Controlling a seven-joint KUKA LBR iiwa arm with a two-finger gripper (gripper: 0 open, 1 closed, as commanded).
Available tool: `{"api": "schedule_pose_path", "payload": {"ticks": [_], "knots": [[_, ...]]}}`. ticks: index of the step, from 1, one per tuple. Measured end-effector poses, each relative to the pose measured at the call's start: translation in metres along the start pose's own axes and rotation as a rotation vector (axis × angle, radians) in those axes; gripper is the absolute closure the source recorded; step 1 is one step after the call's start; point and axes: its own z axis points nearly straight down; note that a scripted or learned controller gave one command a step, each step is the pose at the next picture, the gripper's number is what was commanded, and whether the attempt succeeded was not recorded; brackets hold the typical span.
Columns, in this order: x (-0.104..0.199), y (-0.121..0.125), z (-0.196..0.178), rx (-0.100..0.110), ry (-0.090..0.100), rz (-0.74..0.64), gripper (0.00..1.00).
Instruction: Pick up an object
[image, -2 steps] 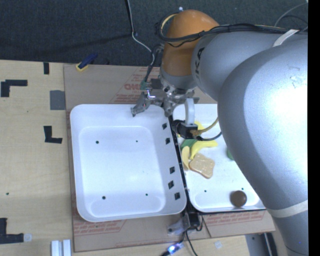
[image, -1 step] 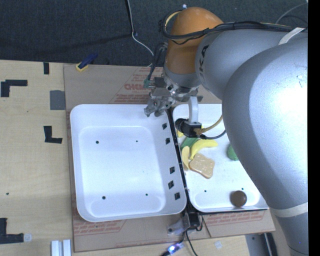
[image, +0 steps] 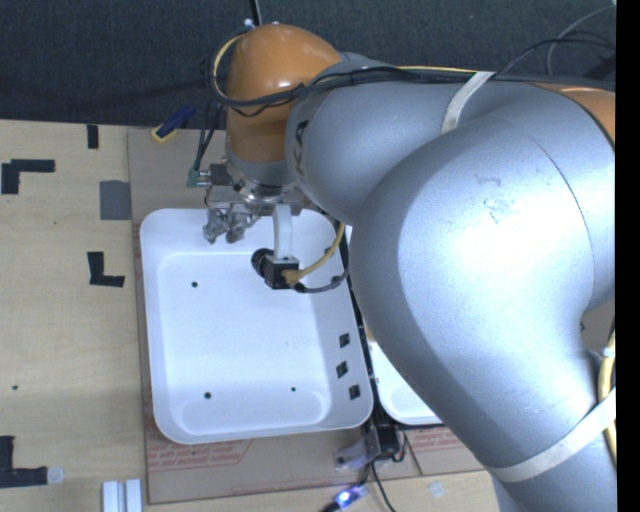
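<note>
My gripper (image: 225, 228) hangs below the orange wrist band (image: 270, 80), over the far rim of the left white bin (image: 152, 300), near its back left corner. No object shows between its tips from this angle. A black connector with a yellow cable (image: 272, 268) dangles from the wrist just right of the gripper, above the bin floor. I see no loose object on the part of the bin floor that shows.
The grey arm (image: 480, 250) covers the right half of the view and hides most of the right bin (image: 400, 402). The tan bench (image: 60, 330) with black marks lies to the left. A small blue and yellow thing (image: 172, 122) sits at the back.
</note>
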Motion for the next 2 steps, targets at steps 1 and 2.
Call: {"api": "schedule_pose_path", "payload": {"ticks": [1,2], "knots": [[0.037,0.009,-0.044,-0.005,-0.001,0.007,1.00],[-0.022,0.006,-0.193,-0.018,-0.001,0.015,1.00]]}}
